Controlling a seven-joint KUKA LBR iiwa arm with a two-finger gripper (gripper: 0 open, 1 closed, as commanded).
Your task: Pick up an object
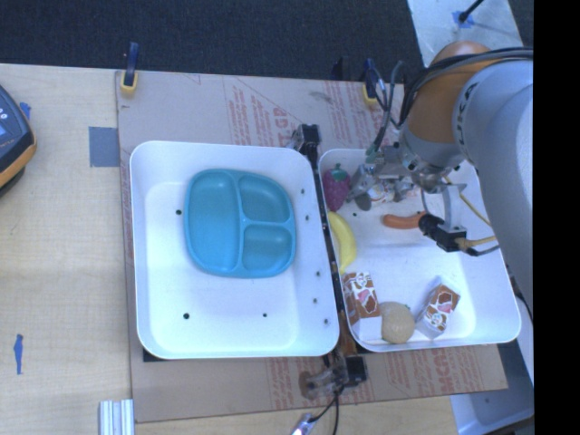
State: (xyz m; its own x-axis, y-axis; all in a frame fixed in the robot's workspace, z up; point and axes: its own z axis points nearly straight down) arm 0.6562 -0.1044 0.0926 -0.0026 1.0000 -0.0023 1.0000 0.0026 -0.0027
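My gripper [373,187] hangs over the far left part of the right bin [494,329], at the end of the grey arm with its orange band. Just left of it lies a purple bunch of grapes [337,188]. An orange carrot-like piece [401,220] lies just right of and below the gripper. A yellow banana [343,239] rests along the bin's left wall. Near the front edge sit two brown-and-white cartons [361,297] [441,308] with a beige round lump [396,323] between them. Nothing shows held in the gripper.
The left bin [154,315] holds a blue divided plate [240,222]. A black cable and connector [442,232] trail from the wrist over the right bin. A dark device [11,139] sits at the bench's left edge.
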